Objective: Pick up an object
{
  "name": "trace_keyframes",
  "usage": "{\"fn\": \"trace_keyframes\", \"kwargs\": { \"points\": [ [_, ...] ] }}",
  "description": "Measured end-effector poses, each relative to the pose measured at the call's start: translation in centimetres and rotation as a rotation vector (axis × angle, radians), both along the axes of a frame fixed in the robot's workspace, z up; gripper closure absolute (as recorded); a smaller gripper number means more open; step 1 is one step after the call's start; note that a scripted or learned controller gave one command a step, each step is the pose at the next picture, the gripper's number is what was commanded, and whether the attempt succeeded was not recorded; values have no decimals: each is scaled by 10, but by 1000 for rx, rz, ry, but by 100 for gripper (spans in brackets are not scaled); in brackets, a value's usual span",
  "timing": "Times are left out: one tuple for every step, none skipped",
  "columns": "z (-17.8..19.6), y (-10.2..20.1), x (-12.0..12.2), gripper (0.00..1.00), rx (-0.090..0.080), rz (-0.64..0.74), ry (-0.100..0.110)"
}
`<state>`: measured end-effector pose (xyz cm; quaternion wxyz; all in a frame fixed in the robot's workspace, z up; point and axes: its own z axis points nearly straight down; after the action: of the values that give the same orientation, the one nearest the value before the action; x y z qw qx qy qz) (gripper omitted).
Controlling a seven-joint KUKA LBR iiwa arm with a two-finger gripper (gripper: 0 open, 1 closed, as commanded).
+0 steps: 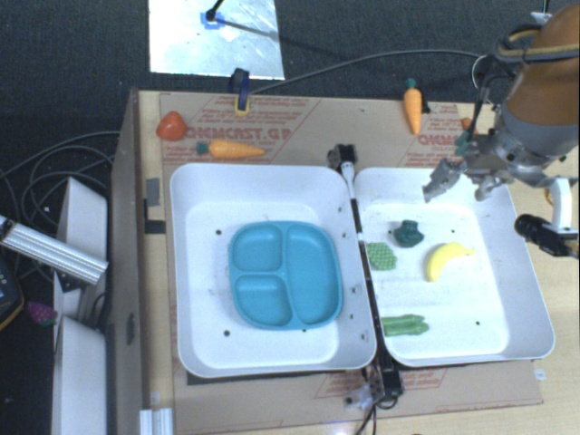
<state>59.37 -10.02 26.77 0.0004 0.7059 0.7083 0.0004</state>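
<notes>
Camera view, looking down: the gripper [461, 181] hangs over the far part of the right bin [521, 270], its two fingers spread apart with nothing between them. Nearest below it, toward the bin's middle, sits a small dark teal toy [408, 234]; just right of that lies a yellow banana [447, 260], curved, resting flat on the bin floor. Left of the banana, close to the divider between the bins, is a green knobbly piece [381, 257], and nearer the front edge a long green pod [403, 325] lies flat. The left bin [195, 243] carries a blue sectioned tray [285, 274]. Beyond the bins, on the cardboard, lie a carrot [236, 149], a second carrot [413, 109] and a red-orange piece [171, 126]. Judgement: the banana looks the likeliest target, well apart from its neighbours. It appears to be a moulded play item, so probably light, stiff and somewhat slick. Best taken across its narrow middle, fingers straddling the curve, since a grip near the tapered ends may let it squirt out.
</notes>
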Motion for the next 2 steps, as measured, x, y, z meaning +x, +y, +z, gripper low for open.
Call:
{"fn": "trace_keyframes", "kwargs": {
  "points": [
    [-138, 0, 6, 0, 1, -2, 7],
    [-184, -25, -37, 0, -1, -3, 3]
  ]
}}
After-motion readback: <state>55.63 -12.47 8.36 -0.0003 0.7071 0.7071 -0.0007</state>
